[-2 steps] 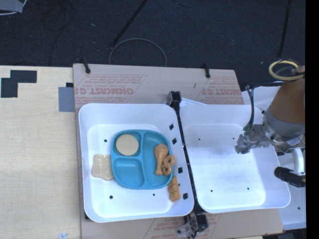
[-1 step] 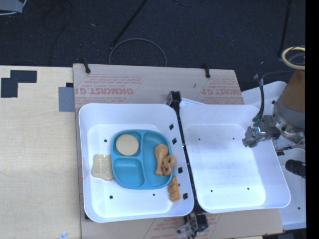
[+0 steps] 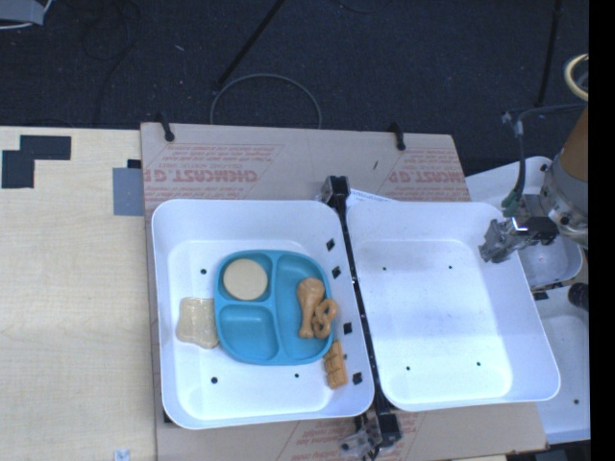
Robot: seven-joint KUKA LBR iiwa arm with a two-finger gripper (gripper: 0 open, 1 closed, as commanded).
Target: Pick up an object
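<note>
1. Blue plastic catches the eye first: a divided tray (image 3: 258, 339) sits in the left bin (image 3: 183, 229), taking up most of its floor.
2. On the tray, a round tan disc like a biscuit (image 3: 244, 279) fills the upper-left compartment.
3. A knobbly tan pretzel-like piece (image 3: 315, 307) lies in the tray's right compartment, running lengthwise down it.
4. The tray's lower-left compartment shows only its blue base.
5. Just off the tray's left edge, a pale beige slab (image 3: 197, 322) rests on the bin floor, touching or nearly touching the tray.
6. At the tray's lower-right corner, a small orange-brown chunk (image 3: 334, 365) lies on the bin floor, close to the black divider (image 3: 356, 305) between the two bins.
7. The right bin (image 3: 452, 305) sits beside the left one, sharing that divider.
8. The gripper (image 3: 502, 238) hangs over the upper-right rim of the right bin, well apart from every object in the left bin.
9. From here I cannot tell how its fingers are set; it is a small grey shape at the end of the arm (image 3: 567, 190).
10. Both bins rest on a printed cardboard sheet (image 3: 288, 166) on the bench.
</note>
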